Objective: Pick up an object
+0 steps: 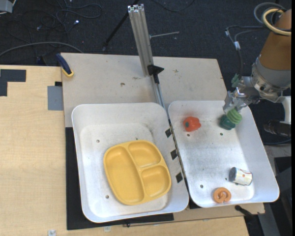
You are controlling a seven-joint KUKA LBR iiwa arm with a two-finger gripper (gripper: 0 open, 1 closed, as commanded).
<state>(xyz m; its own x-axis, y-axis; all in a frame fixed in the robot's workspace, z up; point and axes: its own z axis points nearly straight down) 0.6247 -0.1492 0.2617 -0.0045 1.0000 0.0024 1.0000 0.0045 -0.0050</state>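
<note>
A green ridged object with a teal base is at the far right of the right bin. My gripper hangs directly over it, its tip touching or almost touching the object's top. The wrist hides the contact. A red object with a green stem lies to the left of the green one. Near the front of the same bin lie a small white and grey cylinder and an orange ring.
The left bin holds a yellow divided tray. An aluminium post rises behind the gap between the bins. A blue and yellow tool lies at the bench's back left. A wooden surface lies to the left.
</note>
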